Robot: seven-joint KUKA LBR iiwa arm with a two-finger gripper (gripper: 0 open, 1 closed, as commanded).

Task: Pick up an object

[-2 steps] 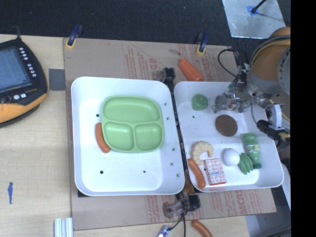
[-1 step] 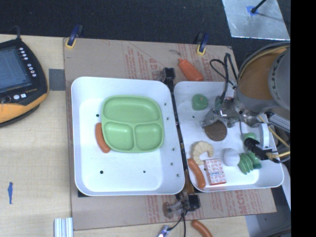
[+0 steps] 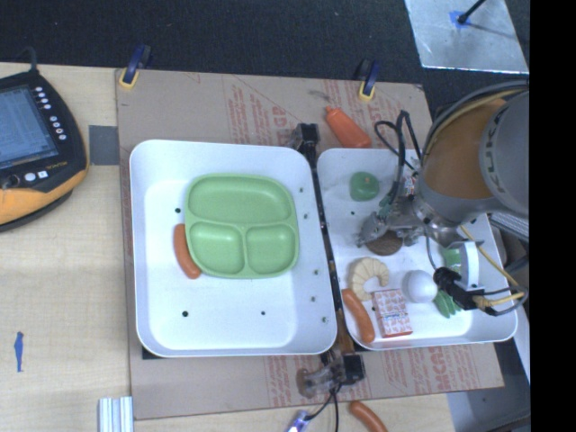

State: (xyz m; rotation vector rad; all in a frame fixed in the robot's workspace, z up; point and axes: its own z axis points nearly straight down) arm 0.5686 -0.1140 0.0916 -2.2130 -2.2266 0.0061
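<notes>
My gripper (image 3: 382,229) hangs low in the right bin (image 3: 337,174), reaching in from the right over a small brown object (image 3: 387,244) that it partly hides. Around it lie a green round piece (image 3: 364,185), a beige curled pastry (image 3: 365,274), a white egg (image 3: 418,286), a red and white packet (image 3: 392,313), an orange sausage (image 3: 357,316) and a green item (image 3: 446,304). The left bin (image 3: 225,331) holds a green divided plate (image 3: 242,226) with another orange sausage (image 3: 186,251) at its left side.
The grey arm with its orange band (image 3: 468,151) covers the right bin's far right corner. An orange carrot (image 3: 346,128) lies behind the bins and another orange piece (image 3: 369,415) in front. A teach pendant (image 3: 31,147) sits at far left.
</notes>
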